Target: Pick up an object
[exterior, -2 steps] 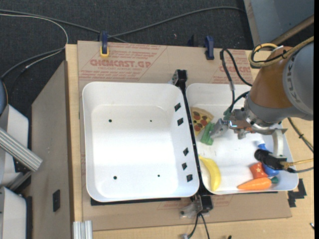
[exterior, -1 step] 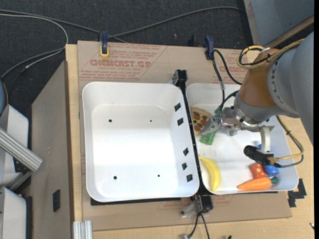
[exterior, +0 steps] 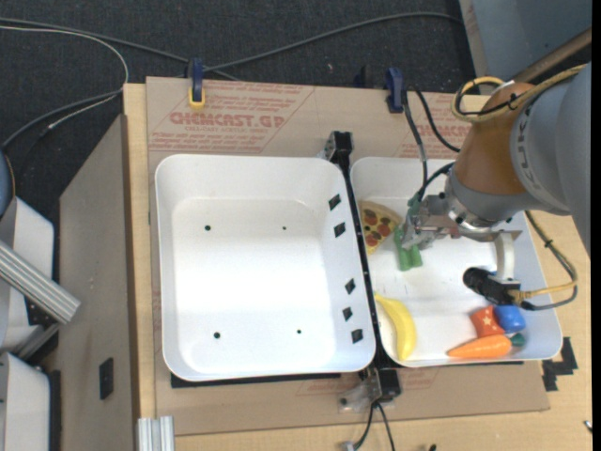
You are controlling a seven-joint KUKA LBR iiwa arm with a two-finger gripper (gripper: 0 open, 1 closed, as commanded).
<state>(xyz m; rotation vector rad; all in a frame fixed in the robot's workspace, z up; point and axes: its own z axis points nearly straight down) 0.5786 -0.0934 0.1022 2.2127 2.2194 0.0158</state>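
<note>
One small green plastic block (exterior: 408, 255) sits clamped between the fingers of my two-finger gripper (exterior: 410, 242); I judge a slow, vertical lift from the right-hand white bin (exterior: 441, 350) safest.

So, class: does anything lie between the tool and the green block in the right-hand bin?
Nothing visible does. The tool sits directly over the green block, with the pizza slice off to one side.

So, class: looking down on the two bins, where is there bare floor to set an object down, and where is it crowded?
The left bin offers broad bare floor between its four walls. The right bin is crowded: pizza slice, green piece under the gripper, banana, carrot, blue and red toys. One small patch lies between banana, green piece and carrot.
</note>
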